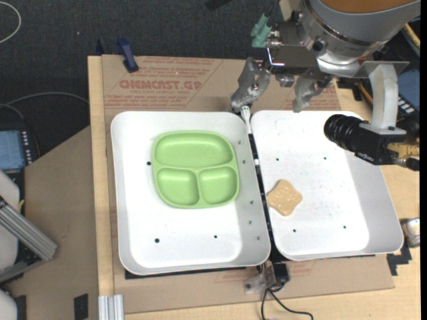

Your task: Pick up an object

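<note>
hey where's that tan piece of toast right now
In the camera view, the tan toast piece lies flat in the right bin, near its left wall, just right of the green divided plate in the left bin.

Arm reached in from upper right, orange band above wrist. Gripper (273,97) pointed down, both fingers spread apart, nothing between them.

You see two white bins — the left bin (133,232) is plain white with a few black dots, and the right bin (333,212) beside it is white, speckled with fine dark flecks. In the left bin sits a pale green divided plate (195,168). In the right bin lies a tan, biscuit-coloured piece (283,198). Under the bins is brown board (167,79) with red lettering — a blue clip (127,54) at its far edge.
</note>
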Robot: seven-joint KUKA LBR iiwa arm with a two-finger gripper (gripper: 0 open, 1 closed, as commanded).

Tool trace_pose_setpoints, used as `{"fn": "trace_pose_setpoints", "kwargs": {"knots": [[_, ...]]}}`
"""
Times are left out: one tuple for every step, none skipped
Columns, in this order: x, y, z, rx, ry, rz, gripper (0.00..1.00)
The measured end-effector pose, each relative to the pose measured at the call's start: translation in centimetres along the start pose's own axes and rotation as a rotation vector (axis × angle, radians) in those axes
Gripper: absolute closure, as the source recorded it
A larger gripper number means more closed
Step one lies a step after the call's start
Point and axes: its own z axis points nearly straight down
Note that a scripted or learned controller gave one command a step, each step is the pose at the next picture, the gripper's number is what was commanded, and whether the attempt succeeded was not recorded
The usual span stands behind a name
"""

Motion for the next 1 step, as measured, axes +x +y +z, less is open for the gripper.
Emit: {"fn": "trace_pose_setpoints", "kwargs": {"knots": [[-0.30, 0.04, -0.75, 0.004, -0.003, 0.006, 1.00]]}}
